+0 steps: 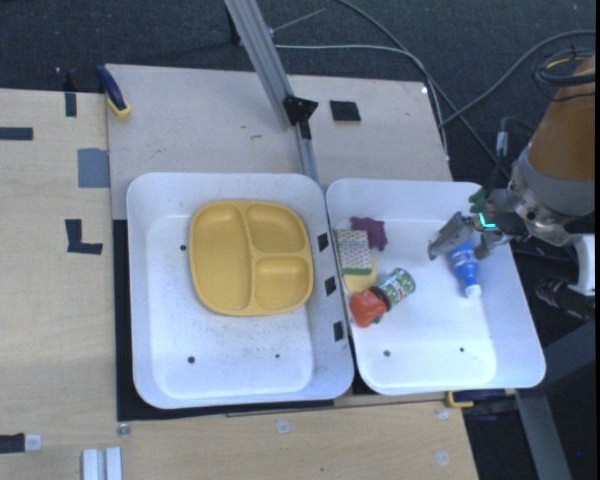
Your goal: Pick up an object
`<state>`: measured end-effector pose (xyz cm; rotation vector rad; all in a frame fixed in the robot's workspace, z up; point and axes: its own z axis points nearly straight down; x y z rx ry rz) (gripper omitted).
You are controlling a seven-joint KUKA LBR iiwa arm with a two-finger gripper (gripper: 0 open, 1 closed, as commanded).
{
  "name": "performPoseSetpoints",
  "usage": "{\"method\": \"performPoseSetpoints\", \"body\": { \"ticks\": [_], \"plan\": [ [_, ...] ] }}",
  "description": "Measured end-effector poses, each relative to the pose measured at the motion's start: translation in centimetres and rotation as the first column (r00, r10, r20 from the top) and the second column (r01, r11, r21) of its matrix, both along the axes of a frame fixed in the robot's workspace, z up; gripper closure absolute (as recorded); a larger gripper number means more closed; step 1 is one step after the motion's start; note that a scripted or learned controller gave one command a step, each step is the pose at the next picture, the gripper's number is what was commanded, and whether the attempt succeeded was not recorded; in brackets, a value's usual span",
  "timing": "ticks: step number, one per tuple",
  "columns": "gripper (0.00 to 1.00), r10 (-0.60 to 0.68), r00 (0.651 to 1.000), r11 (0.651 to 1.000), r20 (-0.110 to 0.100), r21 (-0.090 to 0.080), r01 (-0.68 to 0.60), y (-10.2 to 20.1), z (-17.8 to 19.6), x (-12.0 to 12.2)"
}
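Camera view, tool point(467, 238) above right bin point(500, 363), over blue tube point(466, 271), grip state unclear.

Arm point(565, 153) cut off at the right edge, gripper point(462, 236) fingertips too small to read; blue tube point(467, 271) top hidden beneath them; purple object point(370, 231) blurred, unidentifiable

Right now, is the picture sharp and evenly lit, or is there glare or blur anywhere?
Camera view: soft, even light; faint shadows inside the white bins; mild glare on the yellow tray; the small items and the gripper look slightly blurry.
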<state>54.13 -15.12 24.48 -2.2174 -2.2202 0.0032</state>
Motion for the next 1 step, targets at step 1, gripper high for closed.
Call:
{"method": "performPoseSetpoints", "body": {
  "ticks": [1],
  "plan": [
    [0.0,0.0,1.0,1.0,0.003,-0.001,0.0,0.0,0.09,0.07]
  ]
}}
